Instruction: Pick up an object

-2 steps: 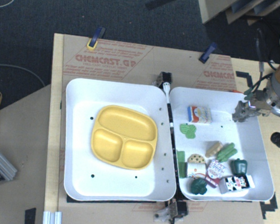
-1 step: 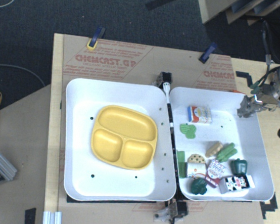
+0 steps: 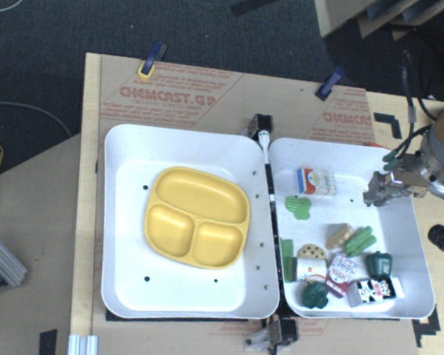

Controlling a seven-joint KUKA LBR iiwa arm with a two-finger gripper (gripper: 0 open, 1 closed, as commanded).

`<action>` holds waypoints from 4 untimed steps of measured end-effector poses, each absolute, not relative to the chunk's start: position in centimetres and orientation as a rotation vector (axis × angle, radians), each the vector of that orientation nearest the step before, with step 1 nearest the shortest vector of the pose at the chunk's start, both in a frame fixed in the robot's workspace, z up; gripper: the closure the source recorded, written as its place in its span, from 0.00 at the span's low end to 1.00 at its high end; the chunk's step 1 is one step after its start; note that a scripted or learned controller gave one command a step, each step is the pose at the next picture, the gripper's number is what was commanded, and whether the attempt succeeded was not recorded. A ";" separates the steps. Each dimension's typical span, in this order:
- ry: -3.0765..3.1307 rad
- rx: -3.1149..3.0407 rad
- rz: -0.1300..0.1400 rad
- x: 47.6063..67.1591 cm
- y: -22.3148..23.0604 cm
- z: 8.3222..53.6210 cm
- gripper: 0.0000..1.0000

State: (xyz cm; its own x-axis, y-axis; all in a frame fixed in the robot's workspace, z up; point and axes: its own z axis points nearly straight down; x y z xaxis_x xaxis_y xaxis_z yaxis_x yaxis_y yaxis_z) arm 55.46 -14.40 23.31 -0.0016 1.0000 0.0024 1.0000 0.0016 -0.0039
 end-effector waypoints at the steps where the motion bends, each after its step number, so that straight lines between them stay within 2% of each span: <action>1: -2.221 -2.214 0.003 51.7 -9.4 22.4 1.00; 4: -2.221 -2.218 0.001 50.8 -7.7 23.0 1.00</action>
